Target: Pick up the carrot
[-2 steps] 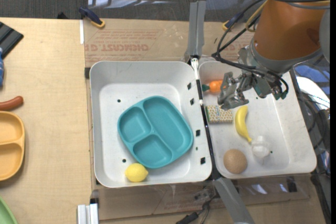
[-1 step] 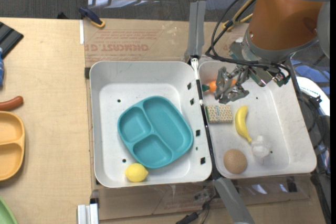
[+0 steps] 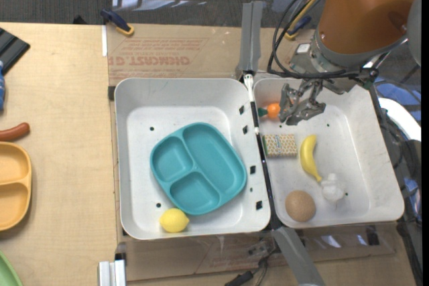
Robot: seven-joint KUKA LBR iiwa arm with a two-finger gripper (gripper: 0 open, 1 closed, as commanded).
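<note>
Two shallow white bins sit side by side on a tan desk (image 3: pixel 60 63), seen from above at a slant. Taking the right bin (image 3: pixel 362 204) as the landmark, its near edge has a round brown ball (image 3: pixel 300 205) and, just beside that, a small white crumpled thing (image 3: pixel 331 188). A little farther in lies a yellow banana (image 3: pixel 309 156), and to its left a small speckled block (image 3: pixel 279 145) against the bin's left wall.

Farther still, in the far left corner of this bin, is the carrot (image 3: pixel 273 110). Little of it shows: a small orange piece with a touch of green at its left end, close to the wall. The claw (image 3: pixel 299 108) hangs just to its right, apart from it and gripping nothing; its dark fingers look slightly parted, though they are hard to make out. Behind it rises the arm with its orange band (image 3: pixel 365 0).

The carrot is probably a light, stiff toy with a smooth, somewhat slippery skin. The likely best hold is across its orange middle, with care for the nearby wall.

The left bin (image 3: pixel 134 110) holds a teal divided plate (image 3: pixel 196 167) and a lemon (image 3: pixel 174 220).
</note>
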